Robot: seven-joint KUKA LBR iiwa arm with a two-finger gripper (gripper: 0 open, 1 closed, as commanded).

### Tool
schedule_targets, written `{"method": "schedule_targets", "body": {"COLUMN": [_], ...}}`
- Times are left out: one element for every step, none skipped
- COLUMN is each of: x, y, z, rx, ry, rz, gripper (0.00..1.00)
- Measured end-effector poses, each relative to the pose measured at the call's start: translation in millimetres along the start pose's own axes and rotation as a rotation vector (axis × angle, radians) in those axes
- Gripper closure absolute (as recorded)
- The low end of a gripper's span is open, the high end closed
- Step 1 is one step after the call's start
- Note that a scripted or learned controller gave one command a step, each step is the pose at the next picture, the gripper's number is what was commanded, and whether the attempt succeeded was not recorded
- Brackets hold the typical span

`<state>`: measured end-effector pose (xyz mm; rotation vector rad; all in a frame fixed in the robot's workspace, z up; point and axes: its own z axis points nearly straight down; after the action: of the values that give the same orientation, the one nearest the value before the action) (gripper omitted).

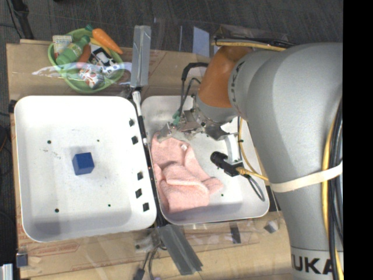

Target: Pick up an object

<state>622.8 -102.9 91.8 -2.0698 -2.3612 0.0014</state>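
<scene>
A blue cube [83, 163] lies in the left bin [35, 156], near its middle. A crumpled pink cloth [178, 177] fills the left half of the right bin [250, 206]. My gripper [176, 124] hangs low over the back of the right bin, just above the cloth's far edge. The grey arm with its orange band comes down over it from the right and hides the bin's back right part. Nothing shows between the fingers.
A green bowl [87, 60] heaped with toy food, a carrot on top, stands behind the left bin on the cardboard. A grey metal divider [140, 54] runs between the two bins. The arm's bulk covers the whole right side.
</scene>
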Motion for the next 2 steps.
{"method": "schedule_targets", "body": {"x": [-20, -37], "y": [-59, -20], "z": [1, 0], "rx": [0.002, 0.001], "ry": [0.001, 0.0], "rz": [-0.028, 0.073], "gripper": [0.0, 0.0]}}
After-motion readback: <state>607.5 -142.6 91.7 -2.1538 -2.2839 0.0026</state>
